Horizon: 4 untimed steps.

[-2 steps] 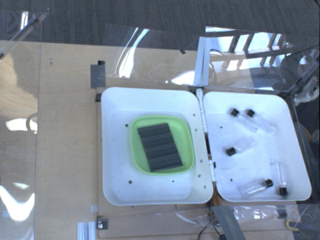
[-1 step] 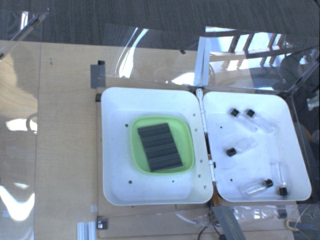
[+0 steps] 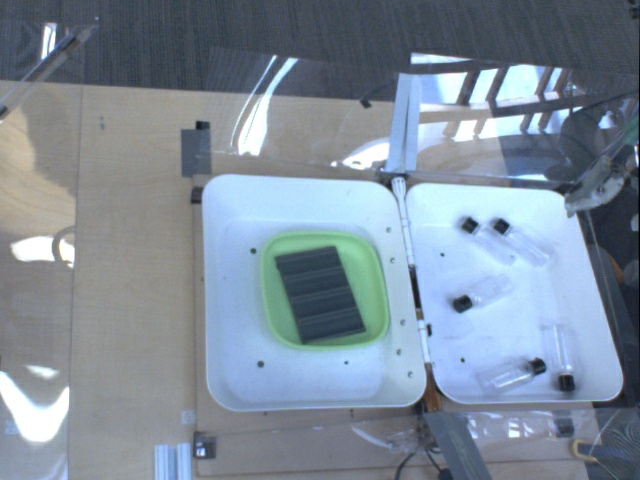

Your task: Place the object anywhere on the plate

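Note:
A dark grey ribbed rectangular object (image 3: 319, 294) lies flat in the middle of the green plate (image 3: 272, 278), turned slightly askew. The plate sits in the left white bin (image 3: 232, 368). The end of the arm (image 3: 598, 180) hangs blurred at the right edge, over the far right corner of the right bin (image 3: 505, 343), well away from the plate. Nothing shows between it and the object.
Several clear vials with black caps lie scattered in the right bin, such as one (image 3: 505, 235) at the back and one (image 3: 512, 373) at the front. A metal post (image 3: 404, 128) stands behind the seam between the bins.

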{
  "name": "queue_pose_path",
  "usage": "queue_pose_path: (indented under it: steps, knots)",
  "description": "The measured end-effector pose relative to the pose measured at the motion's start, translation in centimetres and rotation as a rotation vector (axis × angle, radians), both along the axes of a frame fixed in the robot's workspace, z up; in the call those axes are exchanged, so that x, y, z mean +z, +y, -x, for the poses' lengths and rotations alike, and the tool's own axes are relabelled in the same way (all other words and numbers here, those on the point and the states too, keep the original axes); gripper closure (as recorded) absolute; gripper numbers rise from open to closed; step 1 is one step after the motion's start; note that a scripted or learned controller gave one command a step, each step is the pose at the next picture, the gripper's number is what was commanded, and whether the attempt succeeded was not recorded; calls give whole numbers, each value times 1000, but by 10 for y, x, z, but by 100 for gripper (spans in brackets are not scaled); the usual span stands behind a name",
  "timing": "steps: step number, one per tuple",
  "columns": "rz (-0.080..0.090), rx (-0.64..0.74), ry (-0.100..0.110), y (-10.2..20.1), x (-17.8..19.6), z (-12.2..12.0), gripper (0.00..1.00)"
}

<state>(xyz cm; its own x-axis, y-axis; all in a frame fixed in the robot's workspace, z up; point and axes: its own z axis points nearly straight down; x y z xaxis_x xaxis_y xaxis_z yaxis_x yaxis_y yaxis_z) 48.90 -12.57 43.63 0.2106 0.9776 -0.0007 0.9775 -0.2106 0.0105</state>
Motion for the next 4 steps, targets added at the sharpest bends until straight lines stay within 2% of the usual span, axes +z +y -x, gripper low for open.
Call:
queue_pose_path:
  steps: [1, 2, 3, 4]
  knots:
    - [4, 380, 1, -38, -7, 1, 0]
    - [8, 714, 4, -80, -34, 1, 0]
    - [14, 1150, 2, -80, -39, 0, 0]
    - [12, 1024, 1, -79, -54, -87, 0]
